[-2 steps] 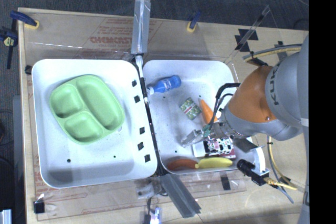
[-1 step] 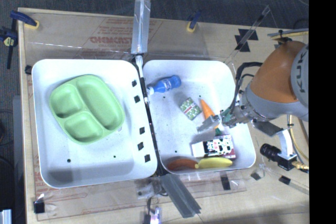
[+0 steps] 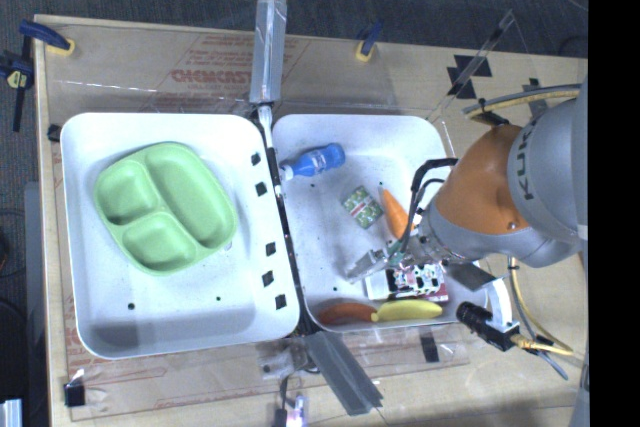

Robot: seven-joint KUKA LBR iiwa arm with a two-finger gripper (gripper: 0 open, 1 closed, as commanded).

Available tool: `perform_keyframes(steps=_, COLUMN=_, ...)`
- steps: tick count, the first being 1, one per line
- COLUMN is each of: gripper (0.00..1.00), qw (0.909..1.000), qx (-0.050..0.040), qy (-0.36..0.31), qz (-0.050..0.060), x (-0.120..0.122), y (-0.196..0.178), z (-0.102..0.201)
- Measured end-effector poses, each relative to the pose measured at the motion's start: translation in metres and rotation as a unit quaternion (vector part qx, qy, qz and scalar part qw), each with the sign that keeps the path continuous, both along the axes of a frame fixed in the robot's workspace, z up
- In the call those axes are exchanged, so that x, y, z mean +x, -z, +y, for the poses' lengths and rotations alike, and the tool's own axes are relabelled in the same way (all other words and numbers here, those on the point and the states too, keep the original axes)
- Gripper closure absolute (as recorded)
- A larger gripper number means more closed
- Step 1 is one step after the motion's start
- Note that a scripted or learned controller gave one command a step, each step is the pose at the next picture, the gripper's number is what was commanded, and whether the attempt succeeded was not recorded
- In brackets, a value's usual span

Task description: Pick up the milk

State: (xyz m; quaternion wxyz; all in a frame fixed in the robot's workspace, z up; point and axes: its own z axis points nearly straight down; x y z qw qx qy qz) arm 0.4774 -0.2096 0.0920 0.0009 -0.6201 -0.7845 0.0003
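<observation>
Two white bins side by side on the tabletop [image 3: 150,65]. Landmark: right bin [image 3: 340,130].

- Arm [image 3: 500,190]: enters from the right, grey with an orange band, bent over the right bin's right half.
- Hand [image 3: 400,260]: low in the right bin's lower right part, over the milk. Finger opening: cannot tell; fingers merged with clutter beneath. Grip on anything: cannot tell.
- Milk [image 3: 418,283]: small white carton with red and dark print, lying in the right bin's lower right corner, partly hidden under the hand, just above the banana.
- Banana [image 3: 408,311]: yellow, lying along the right bin's lower wall.
- Sausage [image 3: 345,313]: reddish, along the same wall, just left of the banana, ends touching or nearly so.
- Carrot [image 3: 395,210]: orange, tilted, in the right bin's middle right, just above the hand.
- Packet [image 3: 361,206]: small, green, just left of the carrot.
- Bottle [image 3: 313,160]: blue, on its side, in the right bin's upper left part.
- Left bin [image 3: 90,315]: touching the right bin's left wall.
- Tray [image 3: 166,206]: green, three compartments, in the left bin's upper part.
</observation>
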Motion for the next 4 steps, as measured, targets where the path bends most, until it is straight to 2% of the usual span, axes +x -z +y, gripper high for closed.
perform_keyframes(steps=1, gripper=0.00, qw=0.9996, qx=-0.0008, qy=-0.030, qz=-0.001, x=0.001, y=-0.121, z=-0.002)
perform_keyframes(steps=2, gripper=0.00, qw=0.9988, qx=-0.0006, qy=0.050, qz=0.000, x=0.041, y=-0.113, z=0.037)
perform_keyframes(steps=3, gripper=0.00, qw=0.9988, qx=0.0001, qy=0.049, qz=0.002, x=0.076, y=-0.072, z=0.109)
perform_keyframes(steps=4, gripper=0.00, qw=0.9911, qx=-0.0004, qy=0.133, qz=0.001, x=0.019, y=-0.010, z=0.049)
